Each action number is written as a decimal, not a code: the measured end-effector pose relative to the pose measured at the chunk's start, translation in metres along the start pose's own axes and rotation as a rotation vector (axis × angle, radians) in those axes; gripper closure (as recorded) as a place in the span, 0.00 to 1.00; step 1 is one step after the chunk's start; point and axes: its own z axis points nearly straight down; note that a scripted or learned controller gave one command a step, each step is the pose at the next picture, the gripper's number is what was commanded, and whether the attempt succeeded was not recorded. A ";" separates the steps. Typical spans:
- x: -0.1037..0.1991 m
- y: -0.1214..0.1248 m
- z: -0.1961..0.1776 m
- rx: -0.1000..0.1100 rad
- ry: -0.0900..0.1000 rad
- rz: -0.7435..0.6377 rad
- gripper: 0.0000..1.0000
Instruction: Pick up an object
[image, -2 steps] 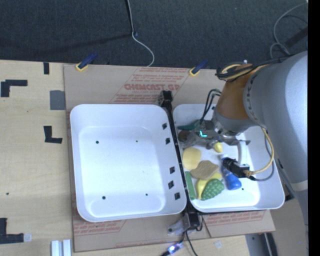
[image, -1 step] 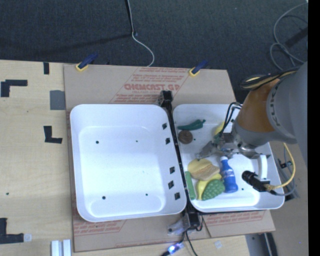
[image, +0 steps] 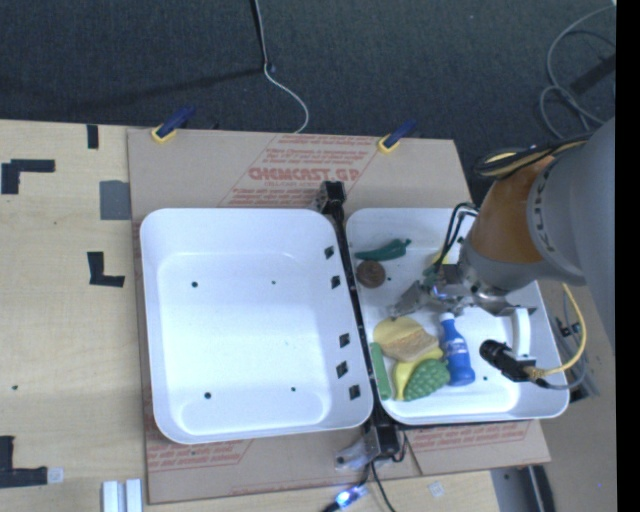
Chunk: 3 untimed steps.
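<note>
Objects for picking lie clustered in the right bin (image: 530, 405), all at or just left of the gripper (image: 432, 293). Furthest left of the tool, the left bin (image: 240, 320) holds nothing to grasp. Closer in, a green pepper-shaped item (image: 383, 249) and a small brown round item (image: 371, 273) sit just up-left of the fingertips. Below the tool, a tan bread-like piece (image: 405, 339), a yellow piece (image: 401, 379) and a bumpy green piece (image: 427, 380) touch one another; a blue bottle (image: 456, 350) lies directly beneath the gripper. Finger spread: cannot tell, as the wrist hides it, and nothing is visibly held. Risk, in my judgement: the crowded pile could let a neighbour be nudged or caught alongside, and the rounded bottle may slip from a closing grasp.
</note>
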 end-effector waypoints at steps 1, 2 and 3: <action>-0.009 0.001 0.000 0.001 0.005 -0.001 0.00; 0.003 -0.040 0.000 0.000 0.001 0.000 0.00; 0.003 -0.039 -0.010 0.001 0.002 -0.001 1.00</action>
